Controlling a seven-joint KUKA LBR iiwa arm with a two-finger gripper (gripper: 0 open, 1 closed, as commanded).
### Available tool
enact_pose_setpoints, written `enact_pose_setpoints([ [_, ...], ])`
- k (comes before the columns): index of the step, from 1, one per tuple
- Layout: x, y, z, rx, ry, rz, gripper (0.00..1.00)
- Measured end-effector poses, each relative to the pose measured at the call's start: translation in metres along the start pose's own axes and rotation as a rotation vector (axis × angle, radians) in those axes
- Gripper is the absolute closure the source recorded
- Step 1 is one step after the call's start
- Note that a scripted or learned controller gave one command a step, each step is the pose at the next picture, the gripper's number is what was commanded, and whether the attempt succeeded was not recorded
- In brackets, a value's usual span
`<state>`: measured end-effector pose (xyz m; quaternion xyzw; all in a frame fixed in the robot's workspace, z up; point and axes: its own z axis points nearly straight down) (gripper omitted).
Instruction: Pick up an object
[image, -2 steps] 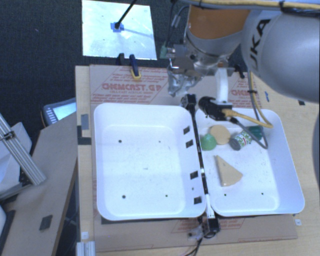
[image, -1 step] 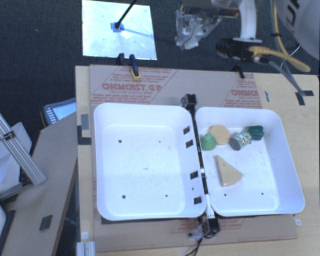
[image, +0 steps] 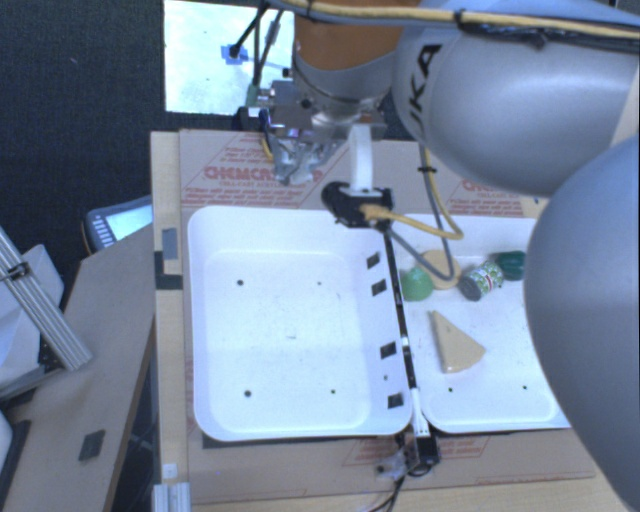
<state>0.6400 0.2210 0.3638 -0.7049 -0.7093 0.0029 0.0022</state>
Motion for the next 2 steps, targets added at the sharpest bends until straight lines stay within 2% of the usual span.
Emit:
enact_pose_setpoints([
  [1, 0.014, 0.017, 0.076, -0.006, 0.001, 0.001, 1.00],
  [2, 0.013, 0.029, -0.060, -0.022, 0.006, -0.001, 1.00],
])
